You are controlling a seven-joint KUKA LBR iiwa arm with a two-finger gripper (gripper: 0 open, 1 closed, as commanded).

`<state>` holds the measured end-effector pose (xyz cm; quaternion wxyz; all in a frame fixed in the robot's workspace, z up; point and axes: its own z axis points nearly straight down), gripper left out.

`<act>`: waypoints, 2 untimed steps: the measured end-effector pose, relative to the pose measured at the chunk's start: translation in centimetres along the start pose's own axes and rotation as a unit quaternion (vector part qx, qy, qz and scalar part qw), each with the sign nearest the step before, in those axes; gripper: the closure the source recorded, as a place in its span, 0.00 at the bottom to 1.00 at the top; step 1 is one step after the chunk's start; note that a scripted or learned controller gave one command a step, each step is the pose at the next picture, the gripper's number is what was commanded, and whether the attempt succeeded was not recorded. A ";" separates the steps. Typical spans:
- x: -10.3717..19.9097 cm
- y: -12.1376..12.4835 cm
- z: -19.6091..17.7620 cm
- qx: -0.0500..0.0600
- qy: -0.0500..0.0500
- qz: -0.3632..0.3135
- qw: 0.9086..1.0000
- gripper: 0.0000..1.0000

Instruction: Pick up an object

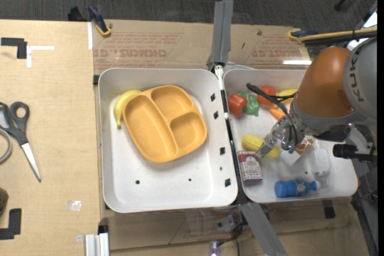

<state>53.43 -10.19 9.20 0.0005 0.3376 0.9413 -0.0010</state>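
Note:
My gripper (277, 142) hangs low over the middle of the right bin (345, 186), below the orange band of the arm (324, 84). A yellow corn cob (254, 142) lies just to its left, touching or nearly touching the gripper tip. A small pink-red box (249, 166) lies in front of the corn. A blue bottle (295, 188) rests near the bin's front wall. A red pepper (237, 104) and a green toy (252, 104) sit at the back left. White items (318, 162) lie partly under the arm.
The left bin (120, 183) holds a yellow divided plate (165, 123) with a banana (123, 104) at its left rim. An orange carrot-like piece (277, 111) and a yellow item (288, 93) lie by the arm. Scissors (21, 135) rest on the bench at left.

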 end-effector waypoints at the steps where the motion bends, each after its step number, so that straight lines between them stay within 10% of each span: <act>1: 2.9 10.3 -10.0 -0.001 0.000 0.032 0.999 1.00; 2: 3.9 16.3 -10.0 -0.001 0.000 0.007 1.000 1.00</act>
